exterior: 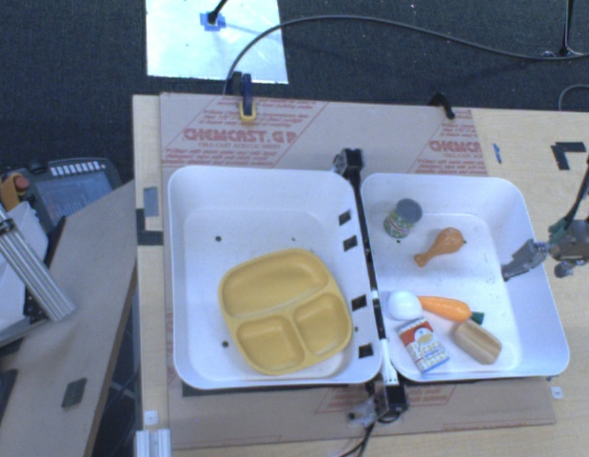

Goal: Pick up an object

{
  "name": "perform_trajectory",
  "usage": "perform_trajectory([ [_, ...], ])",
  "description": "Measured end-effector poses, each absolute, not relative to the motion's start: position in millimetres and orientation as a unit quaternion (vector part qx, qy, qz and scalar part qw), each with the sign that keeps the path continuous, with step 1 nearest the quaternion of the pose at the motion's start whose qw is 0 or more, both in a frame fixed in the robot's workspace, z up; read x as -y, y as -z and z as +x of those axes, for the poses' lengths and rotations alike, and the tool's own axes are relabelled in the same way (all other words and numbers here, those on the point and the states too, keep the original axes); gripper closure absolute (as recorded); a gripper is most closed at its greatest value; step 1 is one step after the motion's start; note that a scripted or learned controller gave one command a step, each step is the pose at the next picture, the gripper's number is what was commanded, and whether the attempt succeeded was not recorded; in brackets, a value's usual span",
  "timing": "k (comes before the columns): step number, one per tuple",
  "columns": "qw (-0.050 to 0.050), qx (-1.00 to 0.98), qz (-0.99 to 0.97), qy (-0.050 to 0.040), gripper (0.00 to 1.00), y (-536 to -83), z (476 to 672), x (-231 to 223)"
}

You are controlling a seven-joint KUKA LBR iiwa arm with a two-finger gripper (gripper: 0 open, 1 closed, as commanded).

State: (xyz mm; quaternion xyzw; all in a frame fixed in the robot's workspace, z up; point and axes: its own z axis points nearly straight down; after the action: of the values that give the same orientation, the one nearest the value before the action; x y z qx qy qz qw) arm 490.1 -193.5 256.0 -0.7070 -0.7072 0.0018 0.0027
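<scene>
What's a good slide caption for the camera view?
Gripper at the right bin's edge, above toy foods; yellow tray in the left bin.

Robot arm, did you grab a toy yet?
Not yet. The grey two-finger gripper hangs at the right white bin's edge with nothing visibly in it. The orange plastic carrot, tan drumstick and small tin can lie untouched. Grabbing and lifting remain.

Dark carpet floor (66, 65) is surrounding a pale wooden bench (522, 131), well behind and left of the gripper (519, 261). A shiny metal sheet (215, 29) is lying on the carpet, far left and behind. A black cable (418, 34) is trailing across the floor behind. A side table (75, 284) is standing far left, carrying a control pendant (70, 187).
</scene>
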Motion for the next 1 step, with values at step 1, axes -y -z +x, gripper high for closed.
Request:
perform_trajectory([
  [1,-0.001,0.708,-0.706,0.0002,0.0,-259.8,492.0,193.2],
])
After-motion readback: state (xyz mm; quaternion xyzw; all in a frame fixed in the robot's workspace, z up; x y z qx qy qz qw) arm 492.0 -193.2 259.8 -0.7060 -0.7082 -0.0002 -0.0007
